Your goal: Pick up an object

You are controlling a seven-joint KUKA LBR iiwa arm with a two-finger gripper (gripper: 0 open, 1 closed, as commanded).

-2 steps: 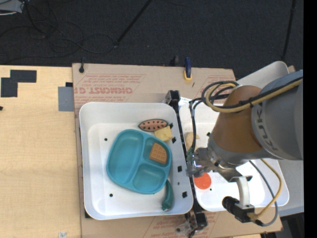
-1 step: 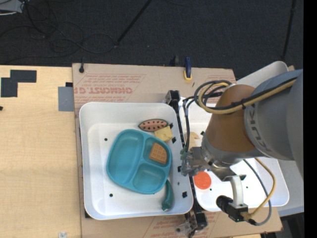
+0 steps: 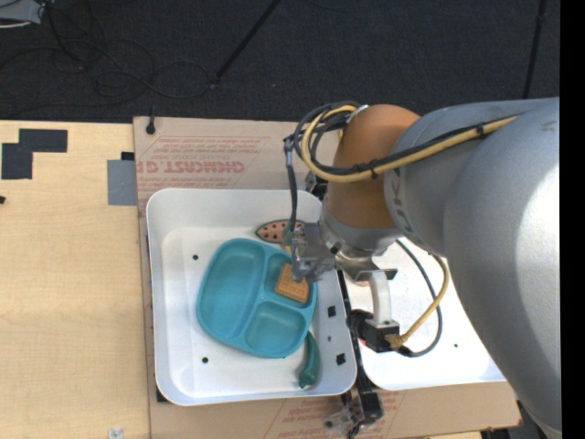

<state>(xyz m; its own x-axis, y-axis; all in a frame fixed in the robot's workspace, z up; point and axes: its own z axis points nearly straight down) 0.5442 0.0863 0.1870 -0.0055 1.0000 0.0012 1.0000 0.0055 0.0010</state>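
Reaching into the left bin (image 3: 164, 245), the gripper (image 3: 299, 265) sits low over a small tan waffle-like piece (image 3: 292, 287) resting on the right side of a teal divided plate (image 3: 239, 293); whether it is parted or closed on the piece cannot be told, so the step is judged as the grasp attempt, with a straight lift needed next to prove any hold. Red mirrored print on the cardboard (image 3: 196, 163) beneath the 2 bins is not legible.

- Robotics lab bench: grey industrial arm (image 3: 475, 218) with exposed cabling over two white bins (image 3: 164, 245).
- Plywood benchtop (image 3: 64, 282), cardboard sheet (image 3: 210, 158), black cables across dark floor (image 3: 228, 44).
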